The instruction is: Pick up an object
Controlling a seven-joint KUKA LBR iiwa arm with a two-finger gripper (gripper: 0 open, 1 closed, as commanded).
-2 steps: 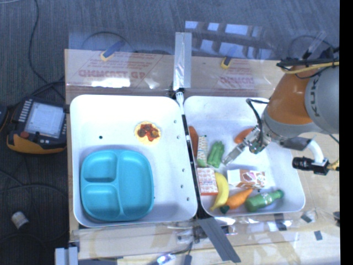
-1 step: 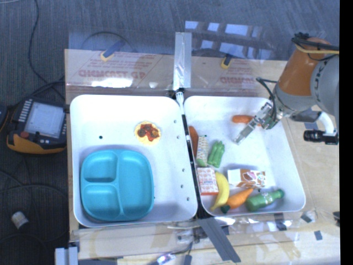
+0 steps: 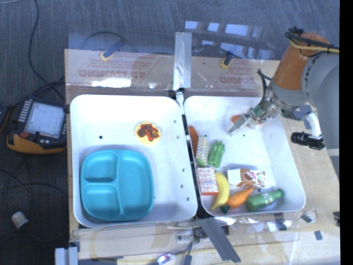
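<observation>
Right bin (image 3: 292,164): my tool (image 3: 238,125) hangs over its bare upper floor; finger state, I cannot tell. Banana (image 3: 223,189), carrot (image 3: 238,199), green bottle (image 3: 263,200) crowd the near edge. Risk: packed items touching, so a grasp may slip or drag 2.

Arm (image 3: 322,87) at right edge of frame: smooth light-grey rounded casing, big curved segment running off the right side. Orange band (image 3: 295,65) above the wrist, upper right of frame, glossy, slightly barrel-shaped. Thin dark cable (image 3: 302,35) looped over the top of the orange section, another dark line trailing down its left side. Below the band a grey wrist flange, then a small metallic gripper (image 3: 238,126) assembly, silver-grey with greenish and orange-ish bits near its body; detail too blurred to read. White bracket with a black cylindrical part (image 3: 308,139) sticks out low on the arm's grey segment.
</observation>
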